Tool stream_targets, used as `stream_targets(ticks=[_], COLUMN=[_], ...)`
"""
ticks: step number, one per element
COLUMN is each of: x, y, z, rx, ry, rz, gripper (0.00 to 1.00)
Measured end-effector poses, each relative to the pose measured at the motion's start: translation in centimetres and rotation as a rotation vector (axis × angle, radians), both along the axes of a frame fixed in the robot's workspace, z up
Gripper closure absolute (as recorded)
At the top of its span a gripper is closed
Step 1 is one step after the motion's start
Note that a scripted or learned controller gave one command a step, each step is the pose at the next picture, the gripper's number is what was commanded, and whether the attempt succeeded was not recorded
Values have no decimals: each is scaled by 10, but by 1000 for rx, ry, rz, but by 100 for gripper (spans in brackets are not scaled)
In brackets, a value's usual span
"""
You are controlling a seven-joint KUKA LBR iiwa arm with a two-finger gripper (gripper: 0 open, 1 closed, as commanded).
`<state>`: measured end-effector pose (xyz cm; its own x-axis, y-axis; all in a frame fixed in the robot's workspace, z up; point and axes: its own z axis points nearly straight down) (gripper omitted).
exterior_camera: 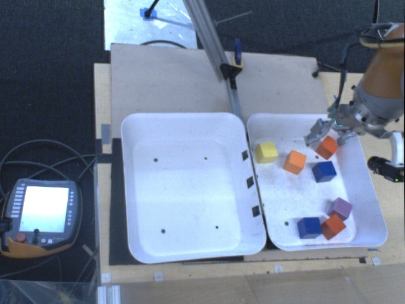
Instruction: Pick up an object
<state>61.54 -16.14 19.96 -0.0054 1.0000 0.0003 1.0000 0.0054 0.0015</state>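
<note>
No readable writing anywhere, not even on the teach pendant [39,217] at the far left, whose screen is just glare. Next comes the left bin [136,170]. In the right bin [373,223] sit a yellow cube [266,152], an orange cube [295,162], and blue ones, a purple one and another red-orange one toward 5 o'clock. The gripper [326,135] hovers at the bin's 1 o'clock, fingers spread apart, gripping nothing. A red-orange cube [327,147] lies just at its 6 o'clock, by the fingertips.
</note>
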Motion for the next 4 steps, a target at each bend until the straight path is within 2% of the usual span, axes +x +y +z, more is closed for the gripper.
stream_targets(ticks=[1,2,3,4], x=[0,9,15,16], y=[0,2,2,2], z=[0,-56,-84,-74], rx=[0,0,-3,-3], ry=[0,4,-16,-19], rz=[0,0,0,2], gripper=[0,0,0,100])
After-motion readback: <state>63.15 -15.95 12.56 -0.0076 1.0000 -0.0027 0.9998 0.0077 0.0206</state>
